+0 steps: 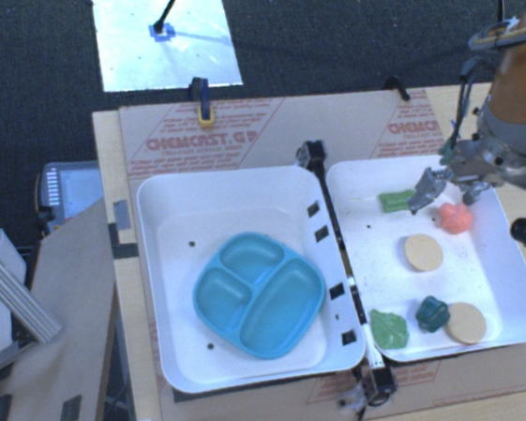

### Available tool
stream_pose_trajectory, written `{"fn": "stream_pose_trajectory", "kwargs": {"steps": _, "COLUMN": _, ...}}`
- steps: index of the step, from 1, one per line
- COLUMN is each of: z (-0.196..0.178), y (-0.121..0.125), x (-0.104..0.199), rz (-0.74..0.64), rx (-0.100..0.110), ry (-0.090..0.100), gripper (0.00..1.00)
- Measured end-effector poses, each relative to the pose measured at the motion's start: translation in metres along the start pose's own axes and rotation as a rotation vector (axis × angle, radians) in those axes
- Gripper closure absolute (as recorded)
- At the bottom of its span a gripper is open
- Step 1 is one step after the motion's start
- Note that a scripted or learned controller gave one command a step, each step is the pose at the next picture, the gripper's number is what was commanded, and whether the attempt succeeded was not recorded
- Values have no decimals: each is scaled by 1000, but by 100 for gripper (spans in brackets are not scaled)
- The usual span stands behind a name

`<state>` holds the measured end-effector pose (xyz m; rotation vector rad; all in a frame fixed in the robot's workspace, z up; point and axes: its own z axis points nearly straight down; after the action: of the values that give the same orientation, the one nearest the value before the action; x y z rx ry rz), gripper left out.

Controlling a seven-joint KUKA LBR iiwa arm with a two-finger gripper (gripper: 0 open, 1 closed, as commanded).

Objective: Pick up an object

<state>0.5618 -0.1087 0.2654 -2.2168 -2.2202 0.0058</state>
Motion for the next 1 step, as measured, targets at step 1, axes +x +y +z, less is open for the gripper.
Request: {"fn": "stream_pose_trajectory", "kwargs": {"steps": 1, "z": -3, "y": 1, "x": 0, "rz": -1, "rx": -7, "ry": -1, "gripper": 0}}
